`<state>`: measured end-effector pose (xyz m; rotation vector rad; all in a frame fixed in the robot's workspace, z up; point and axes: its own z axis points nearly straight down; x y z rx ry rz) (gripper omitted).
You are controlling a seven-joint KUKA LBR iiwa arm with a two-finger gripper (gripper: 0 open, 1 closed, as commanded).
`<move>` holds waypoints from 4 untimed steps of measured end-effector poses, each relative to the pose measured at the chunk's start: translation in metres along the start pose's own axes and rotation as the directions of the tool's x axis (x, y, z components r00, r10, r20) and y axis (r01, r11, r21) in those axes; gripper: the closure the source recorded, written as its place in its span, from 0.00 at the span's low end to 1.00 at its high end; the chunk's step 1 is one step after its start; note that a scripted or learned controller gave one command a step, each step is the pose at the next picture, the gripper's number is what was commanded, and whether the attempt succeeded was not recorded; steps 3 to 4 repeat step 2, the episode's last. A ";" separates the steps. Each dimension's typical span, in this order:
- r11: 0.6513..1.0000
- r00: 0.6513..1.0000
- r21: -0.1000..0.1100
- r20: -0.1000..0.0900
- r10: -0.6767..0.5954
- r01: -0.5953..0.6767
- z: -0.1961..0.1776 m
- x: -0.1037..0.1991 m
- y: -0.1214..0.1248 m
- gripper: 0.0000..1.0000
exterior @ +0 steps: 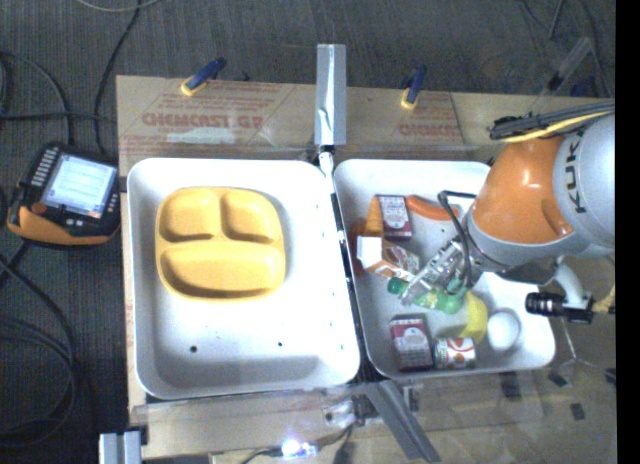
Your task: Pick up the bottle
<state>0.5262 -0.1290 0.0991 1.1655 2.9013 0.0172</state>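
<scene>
The bottle (418,288) is clear plastic with a green cap and lies on its side in the middle of the right bin (520,356). My gripper (446,264) hangs low over the bottle's right end, at or very close to it. The grey wrist and the orange band (520,202) reach in from the right and hide the bin's back right corner. The bottle's right end is partly hidden under the gripper's metal parts.
Around the bottle lie a dark red box (395,214), an orange and white carton (371,244), a yellow fruit (475,318), a white ball (502,330), another dark box (410,340) and a red can (455,352). A yellow divided tray (222,242) sits in the left bin (240,352).
</scene>
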 end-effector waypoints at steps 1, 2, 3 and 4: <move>0.944 0.944 0.012 -0.018 -0.329 0.330 -0.127 0.055 0.004 1.00; 0.995 0.995 0.014 -0.012 -0.097 0.097 -0.148 0.051 -0.003 1.00; 0.995 0.995 0.014 -0.012 -0.097 0.097 -0.148 0.051 -0.003 1.00; 0.995 0.995 0.014 -0.012 -0.097 0.097 -0.148 0.051 -0.003 1.00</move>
